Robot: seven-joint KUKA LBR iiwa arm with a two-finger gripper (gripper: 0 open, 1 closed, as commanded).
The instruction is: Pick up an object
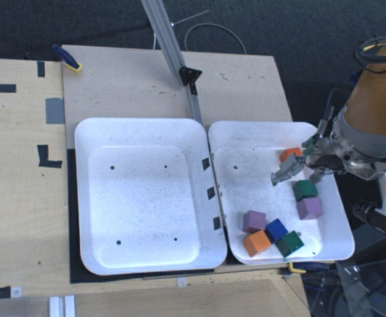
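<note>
My gripper (296, 176) hangs over the upper right part of the right bin (236, 137). Its two grey fingers are spread apart, so it is open, with nothing between them. An orange block (289, 155) lies just behind the fingers. Directly in front of them sits a green block (305, 190), with a purple block (310, 208) beside it. Near the bin's front edge is a cluster: a purple block (254, 220), a blue block (276, 230), an orange block (256, 242) and a green block (289, 244).
The left bin (87, 177) adjoins the right one along a shared rim. A slanted metal bar (170, 41) crosses the bench behind the bins. A blue and yellow tool (67, 58) lies at the back left.
</note>
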